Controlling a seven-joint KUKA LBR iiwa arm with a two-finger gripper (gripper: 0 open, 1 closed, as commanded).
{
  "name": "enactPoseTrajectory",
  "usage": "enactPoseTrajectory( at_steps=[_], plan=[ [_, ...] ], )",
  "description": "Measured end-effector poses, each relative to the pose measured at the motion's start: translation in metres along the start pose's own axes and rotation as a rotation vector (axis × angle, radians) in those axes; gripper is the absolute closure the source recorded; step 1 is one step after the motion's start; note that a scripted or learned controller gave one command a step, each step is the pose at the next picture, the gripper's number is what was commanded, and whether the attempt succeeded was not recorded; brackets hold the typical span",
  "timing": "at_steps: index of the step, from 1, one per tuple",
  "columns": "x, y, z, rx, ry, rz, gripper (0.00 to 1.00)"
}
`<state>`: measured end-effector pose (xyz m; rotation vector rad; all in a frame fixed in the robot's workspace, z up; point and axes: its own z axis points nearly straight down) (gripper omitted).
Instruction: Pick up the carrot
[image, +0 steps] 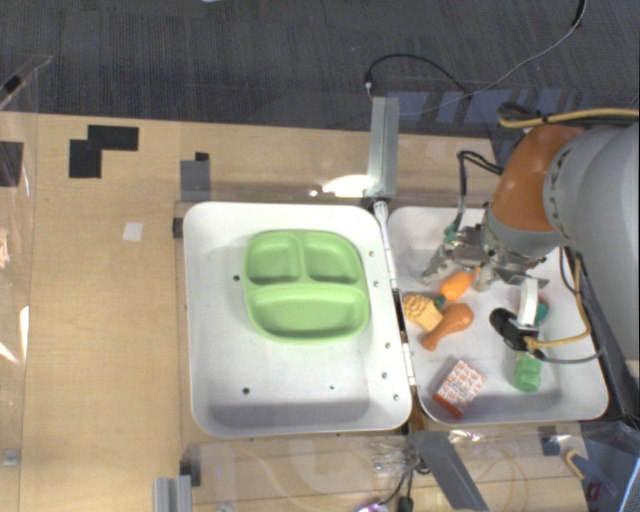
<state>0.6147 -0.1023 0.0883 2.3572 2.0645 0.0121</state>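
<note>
Mid-right of frame: our gripper (468, 268) sits over the carrot (455, 287) in the right bin (575, 400) | finger state: cannot tell | carrot seemingly unlifted; pick-up remains.

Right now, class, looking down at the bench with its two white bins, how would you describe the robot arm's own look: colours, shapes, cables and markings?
The arm is bulky and rounded, a smooth light grey shell with a glossy orange band above the wrist. Below that band sits a grey metal gripper with thin metallic parts. Black cables loop beside the wrist, and a yellow cable runs along the arm's top edge. No lettering or markings are readable.
</note>
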Motion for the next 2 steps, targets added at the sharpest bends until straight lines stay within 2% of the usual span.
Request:
enactPoseTrajectory(
  at_steps=[1, 2],
  plan=[
    [0.002, 0.002, -0.009, -0.002, 0.003, -0.003, 1.0],
    [0.047, 0.051, -0.094, 0.01, -0.002, 0.168, 1.0]
  ],
)
